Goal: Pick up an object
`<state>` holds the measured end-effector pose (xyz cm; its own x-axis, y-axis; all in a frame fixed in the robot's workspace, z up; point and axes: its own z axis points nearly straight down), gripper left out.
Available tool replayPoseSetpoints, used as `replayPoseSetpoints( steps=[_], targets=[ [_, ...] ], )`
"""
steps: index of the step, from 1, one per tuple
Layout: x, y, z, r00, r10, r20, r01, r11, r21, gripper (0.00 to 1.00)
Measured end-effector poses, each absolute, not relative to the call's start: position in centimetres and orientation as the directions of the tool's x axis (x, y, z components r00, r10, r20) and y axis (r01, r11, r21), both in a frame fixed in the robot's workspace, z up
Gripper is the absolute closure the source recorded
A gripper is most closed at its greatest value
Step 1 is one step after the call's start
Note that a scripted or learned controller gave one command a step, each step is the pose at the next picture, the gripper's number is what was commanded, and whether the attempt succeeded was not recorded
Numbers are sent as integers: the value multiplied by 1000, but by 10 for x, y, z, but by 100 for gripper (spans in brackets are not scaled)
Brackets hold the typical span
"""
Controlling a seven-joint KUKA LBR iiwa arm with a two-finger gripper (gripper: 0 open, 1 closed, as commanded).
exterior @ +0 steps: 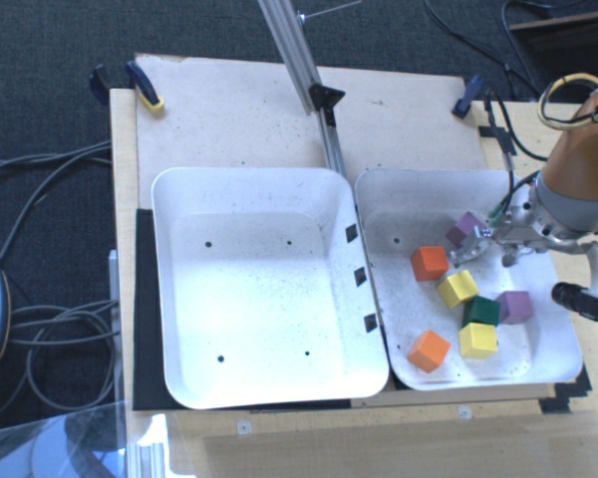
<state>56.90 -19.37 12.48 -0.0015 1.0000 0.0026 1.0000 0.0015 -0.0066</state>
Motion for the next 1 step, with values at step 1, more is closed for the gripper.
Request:
replayPoseSetpoints(
  steps=[1],
  targets=[
    [571, -194, 140, -1, 1000, 0, 1000, 1, 3, 100]
  ],
)
